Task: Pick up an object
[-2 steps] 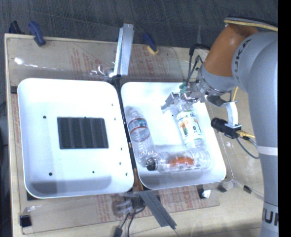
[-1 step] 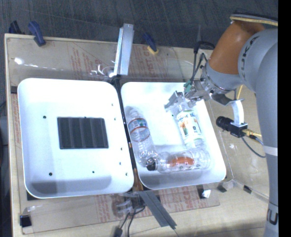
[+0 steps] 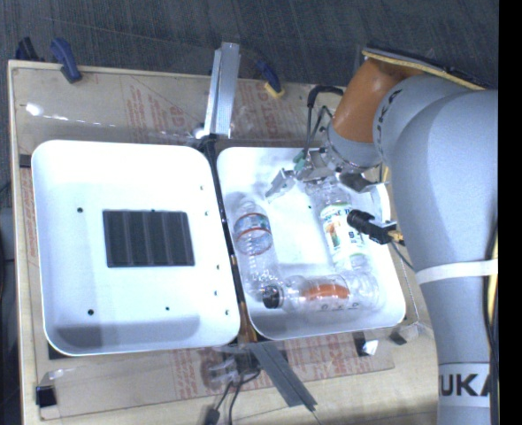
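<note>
Two shallow white bins are seen side by side on a wooden bench (image 3: 155, 374). The left bin (image 3: 57, 237) carries a dark ribbed rectangular panel (image 3: 148, 237) on its floor. The right bin (image 3: 389, 308) holds three clear plastic bottles. One bottle with a bluish label (image 3: 253, 235) lies along the bin's left wall, just beside the divider between the bins. A second bottle, with a white and orange label (image 3: 339, 228), lies lengthwise toward the bin's right side, its upper end close below the gripper. A third bottle, with a dark cap and an orange label (image 3: 318, 291), lies across the near end of the bin, its cap pointing left and nearly touching the lower end of the first bottle.

The grey arm (image 3: 438, 184) is extended in from the right, with its orange band (image 3: 363, 104) visible above the wrist. The gripper (image 3: 310, 171) is positioned over the far part of the right bin, above the white floor and near the top of the white-and-orange-labelled bottle. Whether its jaws are open or closed cannot be told, as the metal parts are small and cluttered. No bottle is seen between them.

Blue clamps (image 3: 65, 58) are fixed at the bench's far edge, and a metal bar (image 3: 223, 87) rises behind the bins.
</note>
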